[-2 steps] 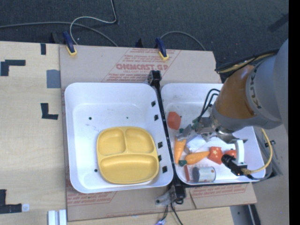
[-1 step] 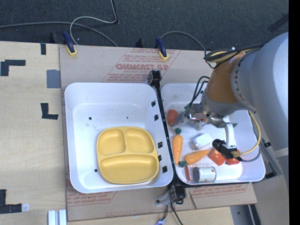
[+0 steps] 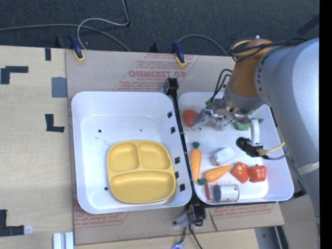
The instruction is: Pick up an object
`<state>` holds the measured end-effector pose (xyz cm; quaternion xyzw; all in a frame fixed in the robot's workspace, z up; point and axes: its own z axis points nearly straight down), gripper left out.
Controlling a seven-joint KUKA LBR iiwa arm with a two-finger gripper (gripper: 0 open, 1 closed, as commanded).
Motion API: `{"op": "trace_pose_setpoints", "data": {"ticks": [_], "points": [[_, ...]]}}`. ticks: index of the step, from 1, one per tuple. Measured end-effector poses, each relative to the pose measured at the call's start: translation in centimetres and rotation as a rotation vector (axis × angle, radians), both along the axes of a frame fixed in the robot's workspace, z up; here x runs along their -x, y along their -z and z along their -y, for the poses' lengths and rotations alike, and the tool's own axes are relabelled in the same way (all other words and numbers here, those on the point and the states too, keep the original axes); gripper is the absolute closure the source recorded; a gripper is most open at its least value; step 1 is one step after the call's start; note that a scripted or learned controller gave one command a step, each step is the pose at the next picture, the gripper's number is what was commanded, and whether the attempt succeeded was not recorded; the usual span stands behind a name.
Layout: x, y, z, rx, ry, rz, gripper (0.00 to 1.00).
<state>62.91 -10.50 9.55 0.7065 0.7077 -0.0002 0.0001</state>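
Reaching into the right bin (image 3: 280, 188), our gripper (image 3: 203, 117) hangs just beside a red-orange toy (image 3: 189, 116) at the divider; we cannot tell the claw's state. Crowding that wall, we judge, risks a glancing, failed grasp.

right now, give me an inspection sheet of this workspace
surface: two white bins, left bin and right bin, side by side on a cardboard sheet over a wooden bench
job's things: right bin holds two carrots, red pieces, a small can, a white piece, a red-orange item
clutter: yellow divided plate in left bin
grippers: gripper low over the right bin's far end, beside the red-orange item
cables: grey cable behind the bench; yellow wires on the arm
surroundings: blue clamps on the cardboard's far edge
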Motion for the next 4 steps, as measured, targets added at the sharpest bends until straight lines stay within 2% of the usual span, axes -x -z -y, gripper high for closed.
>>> {"op": "trace_pose_setpoints", "data": {"ticks": [1, 2, 4], "points": [[-3.9, -0.7, -1.2, 0.000, -0.001, 0.000, 0.00], [-4.1, 0.9, -0.1, 0.001, -0.001, 0.006, 0.00], [-3.9, 1.0, -0.8, 0.002, 0.001, 0.001, 0.00]]}}
